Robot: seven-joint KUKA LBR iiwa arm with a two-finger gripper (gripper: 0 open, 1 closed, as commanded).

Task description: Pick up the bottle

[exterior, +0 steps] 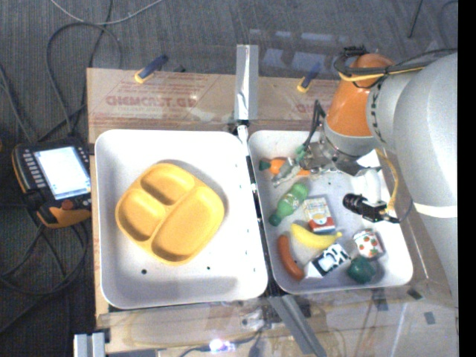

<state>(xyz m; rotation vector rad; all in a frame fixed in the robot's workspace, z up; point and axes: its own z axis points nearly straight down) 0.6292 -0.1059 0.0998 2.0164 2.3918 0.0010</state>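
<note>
The green bottle [288, 202] lies on its side in the right bin [405, 274], near that bin's left wall, its cap end pointing toward the lower left. The gripper [318, 157] hangs over the bin's upper part, just above and to the right of the bottle and apart from it; whether it is open or closed cannot be told (its tip blurs into the clutter). An orange carrot-like toy [281, 167] sits beside it. Below the bottle lie a small carton [318, 214], a banana [312, 236] and a red sausage [290, 257]. The left bin [119, 288] holds a yellow divided plate [171, 211].
</note>
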